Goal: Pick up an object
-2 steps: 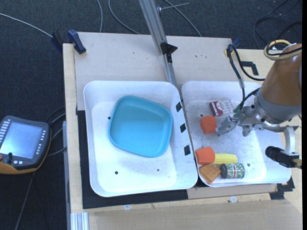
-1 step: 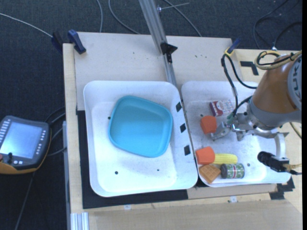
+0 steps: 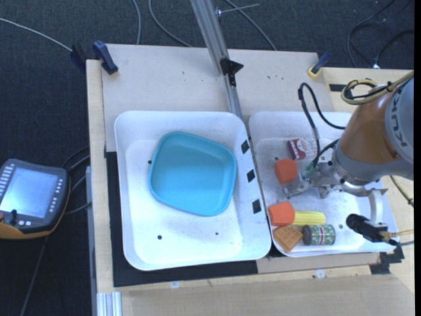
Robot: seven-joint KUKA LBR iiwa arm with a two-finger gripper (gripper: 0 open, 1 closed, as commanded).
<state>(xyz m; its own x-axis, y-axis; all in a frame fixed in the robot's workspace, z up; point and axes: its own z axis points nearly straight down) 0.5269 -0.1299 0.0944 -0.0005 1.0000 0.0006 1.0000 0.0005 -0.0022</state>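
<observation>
The right bin (image 3: pixel 263 133) holds several small objects. An orange block (image 3: pixel 285 170) lies near its middle, with a red and white box (image 3: pixel 299 148) just behind it. Along the front wall sit an orange-red piece (image 3: pixel 281 212), a yellow corn cob (image 3: pixel 308 218), a tan waffle-like piece (image 3: pixel 287 237) and a small green can (image 3: pixel 319 234) on its side. My gripper (image 3: pixel 304 182) is low in this bin, just right of the orange block and above the corn cob. Nothing is visibly held in it.
In the left bin (image 3: pixel 131 196) lies a large blue plate (image 3: pixel 193 173). An aluminium post (image 3: pixel 210 25) rises at a slant from the gap between the bins. A teach pendant (image 3: pixel 29 196) lies on the floor at the left.
</observation>
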